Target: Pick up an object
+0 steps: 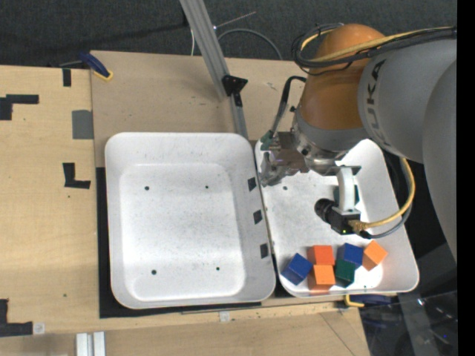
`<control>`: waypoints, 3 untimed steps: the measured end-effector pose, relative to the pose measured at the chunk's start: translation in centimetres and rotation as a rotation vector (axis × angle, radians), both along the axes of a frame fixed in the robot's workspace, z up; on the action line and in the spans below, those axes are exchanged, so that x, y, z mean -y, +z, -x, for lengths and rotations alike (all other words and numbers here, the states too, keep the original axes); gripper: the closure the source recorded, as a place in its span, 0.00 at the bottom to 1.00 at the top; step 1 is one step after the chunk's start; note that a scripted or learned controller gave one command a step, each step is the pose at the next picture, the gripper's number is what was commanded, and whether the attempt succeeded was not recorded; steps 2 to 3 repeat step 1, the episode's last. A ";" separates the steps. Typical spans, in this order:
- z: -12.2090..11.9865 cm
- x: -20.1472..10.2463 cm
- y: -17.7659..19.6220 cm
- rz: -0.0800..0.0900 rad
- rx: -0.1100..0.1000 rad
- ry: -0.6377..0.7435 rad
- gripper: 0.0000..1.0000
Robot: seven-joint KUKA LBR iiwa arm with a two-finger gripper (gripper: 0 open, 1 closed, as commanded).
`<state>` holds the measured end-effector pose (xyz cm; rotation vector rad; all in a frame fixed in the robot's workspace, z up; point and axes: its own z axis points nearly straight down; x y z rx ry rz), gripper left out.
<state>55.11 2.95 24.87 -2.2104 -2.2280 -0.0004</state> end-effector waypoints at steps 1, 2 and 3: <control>1.7 -5.1 -1.0 0.001 -0.002 -0.001 1.00; 1.7 -5.1 -1.0 0.001 -0.002 -0.001 1.00; 1.7 -5.1 -1.0 0.001 -0.002 -0.001 1.00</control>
